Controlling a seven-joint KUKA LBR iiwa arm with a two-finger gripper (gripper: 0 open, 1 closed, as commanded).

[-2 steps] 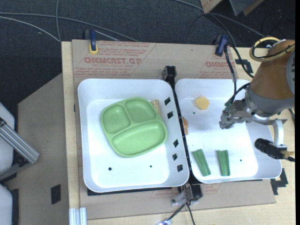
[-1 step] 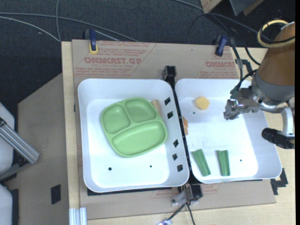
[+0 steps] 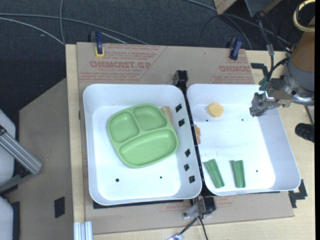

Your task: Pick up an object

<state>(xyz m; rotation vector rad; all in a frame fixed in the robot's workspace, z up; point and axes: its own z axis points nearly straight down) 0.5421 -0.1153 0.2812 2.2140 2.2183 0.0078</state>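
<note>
Where compartments dip, glossy green plate (image 3: 143, 135).

right bin (image 3: 280, 149) centre open | green sticks (image 3: 226, 173) near front rim

Red print on the brown board (image 3: 150, 59) under the bins reads what looks like "CHEMCAST GP" at upper left, and repeats, partly cut off, at upper right.

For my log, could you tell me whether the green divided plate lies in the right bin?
No, the green divided plate lies in the left bin.
</note>
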